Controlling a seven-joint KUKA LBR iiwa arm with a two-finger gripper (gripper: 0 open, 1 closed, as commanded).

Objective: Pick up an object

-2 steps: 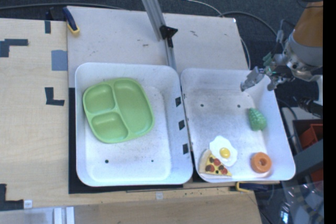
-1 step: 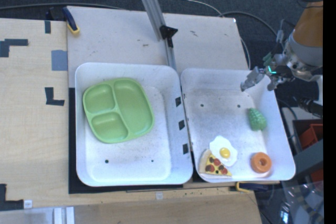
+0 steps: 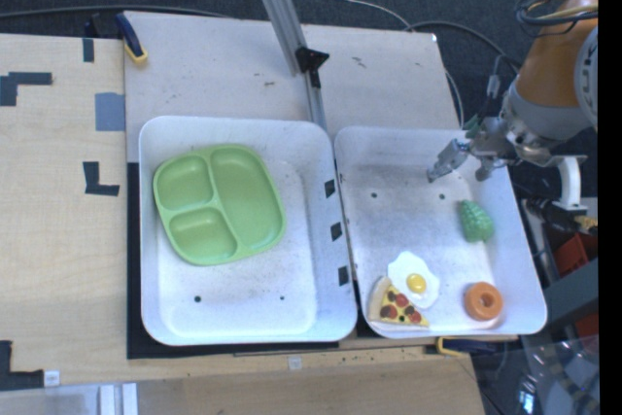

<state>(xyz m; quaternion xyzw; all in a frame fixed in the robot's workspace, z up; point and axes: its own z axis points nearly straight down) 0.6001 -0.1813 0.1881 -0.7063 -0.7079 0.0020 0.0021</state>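
So, nothing was grabbed yet. The gripper [image 3: 465,160] hung over the right bin [image 3: 389,209], fingers slightly apart and holding nothing. The nearest item, a green toy [image 3: 476,221], lay just below it, untouched. The egg [image 3: 414,279], pizza [image 3: 397,304] and donut [image 3: 483,300] sat further down. Descent, closing and lift all remained.

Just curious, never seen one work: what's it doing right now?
Gripper open, holding nothing, over right bin. Green toy, fried egg, pizza slice, donut untouched. Nothing blocking.
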